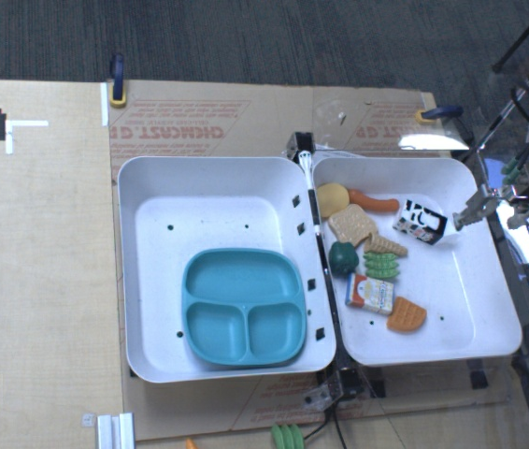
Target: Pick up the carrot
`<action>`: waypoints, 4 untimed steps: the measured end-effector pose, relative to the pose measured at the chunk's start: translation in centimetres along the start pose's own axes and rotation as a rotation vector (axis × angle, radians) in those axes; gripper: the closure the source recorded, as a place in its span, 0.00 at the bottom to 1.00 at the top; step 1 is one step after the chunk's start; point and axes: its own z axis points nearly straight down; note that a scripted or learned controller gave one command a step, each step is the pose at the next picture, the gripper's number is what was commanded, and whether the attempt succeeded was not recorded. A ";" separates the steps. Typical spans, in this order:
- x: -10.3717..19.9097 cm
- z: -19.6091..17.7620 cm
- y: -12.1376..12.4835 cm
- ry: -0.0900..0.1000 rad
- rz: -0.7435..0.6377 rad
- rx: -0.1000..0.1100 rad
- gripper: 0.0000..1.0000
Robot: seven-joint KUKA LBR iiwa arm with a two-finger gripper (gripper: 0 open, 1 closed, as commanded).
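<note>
White plastic makes up two shallow bins set side by side in the middle of the frame. A smooth teal plastic plate with three sections (244, 305) is seen in the left bin (152, 195).

The long orange toy carrot (375, 200) is found at the top left of the right bin (470, 316), just beside a round yellow toy (333, 195) and above a tan bread slice (351, 224). Below these, a dark green round toy (342, 257), a bumpy green pea pod (382, 265), a small red and white carton (372, 294) and a crinkly orange-brown piece (407, 316) are bunched together. A black and white packet (421, 220) is seen to the right of the carrot.

The grey metal gripper (470, 213) is seen at the right bin's right rim, well apart from the carrot. It is blurred, so whether it is open or closed cannot be told.

Red letters are printed upside down on the brown cardboard sheet (180, 120) and cannot be read surely. The carton's label is too small to be read.
</note>
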 end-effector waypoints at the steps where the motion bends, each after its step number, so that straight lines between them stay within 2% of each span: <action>1: 1.9 19.3 -3.8 0.002 -0.025 -0.003 0.00; 2: 9.1 19.4 -4.5 0.003 -0.156 0.000 0.00; 3: 1.9 19.3 -4.5 0.000 -0.018 -0.003 0.00; 4: 7.1 19.3 -4.5 0.003 -0.392 -0.002 0.00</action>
